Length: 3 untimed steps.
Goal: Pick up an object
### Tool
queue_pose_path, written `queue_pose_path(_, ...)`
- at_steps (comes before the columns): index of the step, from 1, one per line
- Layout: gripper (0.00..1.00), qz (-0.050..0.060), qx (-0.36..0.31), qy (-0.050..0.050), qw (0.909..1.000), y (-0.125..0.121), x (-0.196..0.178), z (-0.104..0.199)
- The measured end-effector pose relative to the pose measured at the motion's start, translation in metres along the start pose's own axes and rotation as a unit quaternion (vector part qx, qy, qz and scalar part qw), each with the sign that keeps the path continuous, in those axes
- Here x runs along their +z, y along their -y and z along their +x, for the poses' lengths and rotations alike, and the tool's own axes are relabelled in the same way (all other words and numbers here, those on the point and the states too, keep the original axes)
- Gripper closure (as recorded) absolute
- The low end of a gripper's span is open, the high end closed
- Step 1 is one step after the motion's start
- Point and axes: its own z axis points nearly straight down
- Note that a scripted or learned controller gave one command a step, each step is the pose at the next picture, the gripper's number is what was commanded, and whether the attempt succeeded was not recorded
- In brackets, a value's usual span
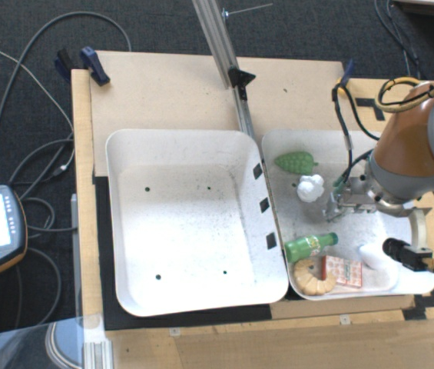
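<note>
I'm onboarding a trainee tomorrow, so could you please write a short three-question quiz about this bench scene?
1. True or false: the leaf-shaped green object lies in the left white plastic bin.
2. Which sits nearest the round tan bagel-like object? A) small green plastic bottle B) small white ball-like object C) blue clamp
3. Fill in: the metal pincer hangs over the ____ bin.

Key: 1 false; 2 A; 3 right.
</note>
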Motion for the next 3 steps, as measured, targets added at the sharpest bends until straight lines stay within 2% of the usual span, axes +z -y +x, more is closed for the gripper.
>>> queue_pose_path(2, 1.00, -0.003, -0.001, 0.002, 1.0000, -0.004, -0.097, 0.006)
queue_pose_path(3, 1.00, -0.001, -0.003, 0.000, 1.0000, -0.022, -0.090, 0.054)
